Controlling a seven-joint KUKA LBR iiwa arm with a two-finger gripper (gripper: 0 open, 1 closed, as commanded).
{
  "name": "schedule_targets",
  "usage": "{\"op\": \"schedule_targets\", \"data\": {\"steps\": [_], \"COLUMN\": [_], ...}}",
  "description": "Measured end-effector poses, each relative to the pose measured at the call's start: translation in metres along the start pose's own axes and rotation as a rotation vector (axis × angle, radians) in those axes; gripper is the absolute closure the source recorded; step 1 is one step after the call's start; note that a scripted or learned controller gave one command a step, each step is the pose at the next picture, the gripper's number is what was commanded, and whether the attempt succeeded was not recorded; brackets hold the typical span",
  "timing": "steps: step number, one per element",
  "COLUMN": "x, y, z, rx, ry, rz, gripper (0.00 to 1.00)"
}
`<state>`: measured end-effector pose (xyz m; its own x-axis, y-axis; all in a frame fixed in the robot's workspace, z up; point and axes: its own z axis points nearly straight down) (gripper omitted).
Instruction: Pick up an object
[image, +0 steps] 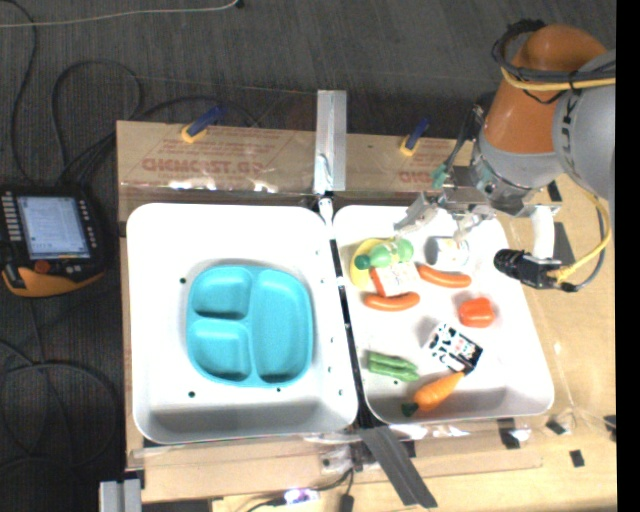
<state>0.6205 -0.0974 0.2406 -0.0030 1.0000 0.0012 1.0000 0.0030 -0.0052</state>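
Note:
My gripper (438, 224) hangs over the back of the right bin (520, 385), with its fingers (416, 214) spread open and nothing between them. Just below it lie a small grey-white object (445, 250) and a yellow, green and red toy (380, 256). Further forward are two red sausage-like pieces (443, 277) (390, 300) and an orange-red tomato (477, 311). Near the front lie a black-and-white box (455, 347), a green pea pod (392, 366) and a carrot (438, 390).
The left bin (160, 240) holds a blue divided tray (248, 322). A black camera unit with yellow cable (525, 265) hangs off the arm at the right bin's right side. A handheld pendant (48, 235) lies on the floor at far left.

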Motion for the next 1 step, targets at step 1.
{"op": "schedule_targets", "data": {"steps": [1], "x": [-0.0072], "y": [0.0160], "z": [0.1089], "rx": [0.000], "ry": [-0.001], "rz": [-0.191], "gripper": [0.00]}}
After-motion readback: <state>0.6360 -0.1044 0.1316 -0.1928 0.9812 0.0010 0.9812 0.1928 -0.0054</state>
